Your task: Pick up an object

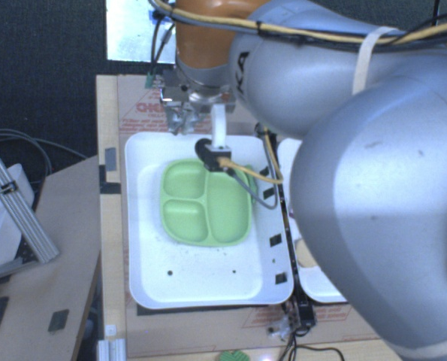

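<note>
A light green divided plate (206,203) with three compartments lies flat in the middle of the left white bin (152,277). My gripper (179,121) hangs above the bin's far rim, beyond the plate's far edge and apart from it. Nothing shows between its metal parts. The grey arm with its orange band reaches in from the right and hides most of the right bin.
A strip of the right white bin (321,288) shows under the arm, with a pale tan object (304,253) at its left side. A cardboard sheet (137,107) lies under both bins. A grey metal frame (13,201) stands at the left.
</note>
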You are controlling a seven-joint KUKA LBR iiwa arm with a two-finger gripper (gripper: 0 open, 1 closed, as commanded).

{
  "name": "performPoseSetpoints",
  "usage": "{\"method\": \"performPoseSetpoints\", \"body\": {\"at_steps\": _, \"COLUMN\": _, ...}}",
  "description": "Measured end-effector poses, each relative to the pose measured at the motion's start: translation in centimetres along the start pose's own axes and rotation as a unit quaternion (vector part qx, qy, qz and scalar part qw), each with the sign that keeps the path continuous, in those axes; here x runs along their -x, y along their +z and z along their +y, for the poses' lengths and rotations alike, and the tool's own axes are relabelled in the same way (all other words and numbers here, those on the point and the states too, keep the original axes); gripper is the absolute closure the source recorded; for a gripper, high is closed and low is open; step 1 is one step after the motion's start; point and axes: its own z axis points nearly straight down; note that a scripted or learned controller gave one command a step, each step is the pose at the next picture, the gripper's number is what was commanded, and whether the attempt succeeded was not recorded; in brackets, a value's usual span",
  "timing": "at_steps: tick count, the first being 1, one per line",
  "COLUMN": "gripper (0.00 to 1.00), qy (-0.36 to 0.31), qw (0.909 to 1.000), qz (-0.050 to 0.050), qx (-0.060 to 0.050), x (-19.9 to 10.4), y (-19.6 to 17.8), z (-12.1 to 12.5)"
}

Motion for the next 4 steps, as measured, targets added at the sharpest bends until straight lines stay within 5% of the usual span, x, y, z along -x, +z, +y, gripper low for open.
{"method": "performPoseSetpoints", "body": {"at_steps": 1, "gripper": 1.0, "qy": 0.004, "qw": 1.0, "qz": -0.003, "qx": -0.007, "x": 5.1, "y": 14.3, "z": -0.4}}
{"method": "performPoseSetpoints", "body": {"at_steps": 2, "gripper": 1.0, "qy": 0.004, "qw": 1.0, "qz": -0.001, "qx": 0.002, "x": 9.0, "y": 7.2, "z": -0.3}}
{"method": "performPoseSetpoints", "body": {"at_steps": 3, "gripper": 1.0, "qy": -0.003, "qw": 1.0, "qz": 0.0, "qx": 0.001, "x": -0.6, "y": 5.1, "z": -1.6}}
{"method": "performPoseSetpoints", "body": {"at_steps": 4, "gripper": 1.0, "qy": 0.0, "qw": 1.0, "qz": 0.002, "qx": 0.003, "x": -0.1, "y": -3.9, "z": -5.7}}
